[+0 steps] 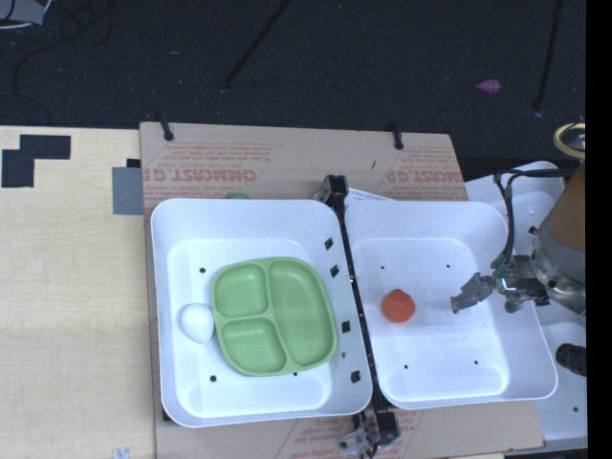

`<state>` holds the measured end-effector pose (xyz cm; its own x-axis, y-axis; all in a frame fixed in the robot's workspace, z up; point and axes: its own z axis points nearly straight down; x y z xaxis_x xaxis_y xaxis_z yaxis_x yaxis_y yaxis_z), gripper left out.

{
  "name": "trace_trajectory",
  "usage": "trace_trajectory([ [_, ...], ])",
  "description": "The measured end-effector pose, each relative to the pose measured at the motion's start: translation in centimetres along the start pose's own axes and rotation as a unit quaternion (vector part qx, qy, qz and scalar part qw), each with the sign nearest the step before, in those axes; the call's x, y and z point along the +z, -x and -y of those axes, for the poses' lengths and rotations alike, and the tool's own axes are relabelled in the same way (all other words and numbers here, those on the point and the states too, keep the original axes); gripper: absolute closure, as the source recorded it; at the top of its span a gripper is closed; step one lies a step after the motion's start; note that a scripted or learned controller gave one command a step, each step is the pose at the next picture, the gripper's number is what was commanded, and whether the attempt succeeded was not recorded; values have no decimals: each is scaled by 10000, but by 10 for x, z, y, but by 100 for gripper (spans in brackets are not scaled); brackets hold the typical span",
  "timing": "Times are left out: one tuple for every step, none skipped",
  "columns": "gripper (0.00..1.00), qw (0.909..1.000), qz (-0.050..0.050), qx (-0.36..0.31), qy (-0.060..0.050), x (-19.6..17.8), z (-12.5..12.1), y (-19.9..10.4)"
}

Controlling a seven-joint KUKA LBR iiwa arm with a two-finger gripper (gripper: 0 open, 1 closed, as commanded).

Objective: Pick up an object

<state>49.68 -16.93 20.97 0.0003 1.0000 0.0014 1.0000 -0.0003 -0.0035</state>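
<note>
Two shallow white bins sit side by side on the tabletop (67, 285), over a sheet of printed cardboard (287, 165). The left bin (177, 223) holds a green divided plate (273, 314) with three compartments, lying flat near the middle. A white egg-shaped object (197, 322) rests against the plate's left edge, touching it.

The right bin (478, 223) holds a small orange-red ball (399, 305), lying left of centre on the bin floor, apart from the walls.

The arm (564, 228) reaches in from the right, and its hand (475, 293) hangs over the right part of the right bin, pointing toward the ball but well apart from it. One grey finger (469, 295) shows clearly; the rest is blurred against the wrist, so I cannot tell whether the hand is spread or pressed together. Nothing appears between its fingers.
</note>
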Motion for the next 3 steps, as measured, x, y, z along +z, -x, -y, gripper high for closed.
trace_trajectory([
  [0, 10000, -6, 3, -18, 45, 2, 4],
  [0, 10000, -13, 0, -26, 108, 6, 0],
  [0, 10000, 1, 4, 5, 122, 6, -1],
])
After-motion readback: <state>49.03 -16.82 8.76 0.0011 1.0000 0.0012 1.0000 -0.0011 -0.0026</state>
